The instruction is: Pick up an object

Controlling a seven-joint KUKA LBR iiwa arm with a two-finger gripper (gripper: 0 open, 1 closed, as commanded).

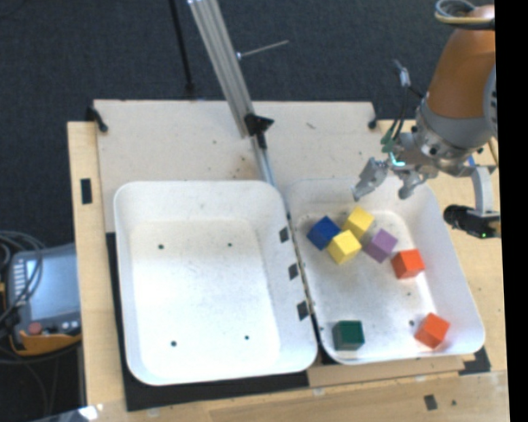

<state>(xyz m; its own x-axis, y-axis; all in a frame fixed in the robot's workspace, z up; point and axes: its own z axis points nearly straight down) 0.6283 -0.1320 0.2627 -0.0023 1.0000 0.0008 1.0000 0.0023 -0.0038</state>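
1. The gripper [387, 182] is hanging over the far edge of the right bin [452, 268]. Its two fingers [367, 180] are pointing down and standing apart, with nothing between them.
2. The grey arm with its orange band [464, 60] is reaching in from the right, just behind the gripper.
3. The right bin is holding seven little blocks, all lying on its white floor.
4. A yellow block [360, 221] is sitting nearest to the gripper, just below the open fingers.
5. A second yellow block [344, 246] is touching the first one, a little lower and to the left.
6. A blue block [323, 232] is sitting beside the two yellow ones, below the gripper and to its left.
7. A purple block [382, 243] is lying just to the right of the yellow pair, below the gripper.
8. An orange block [408, 263] is sitting just beside the purple one, lower and to the right of the gripper.
9. Another orange block [432, 330] is lying well apart from the gripper, down in the near right corner.
10. A green block [348, 334] is sitting well apart too, near the front edge, below the gripper and to its left.
11. The left bin [206, 281] is lying far to the left of the gripper, touching the right bin along one side.
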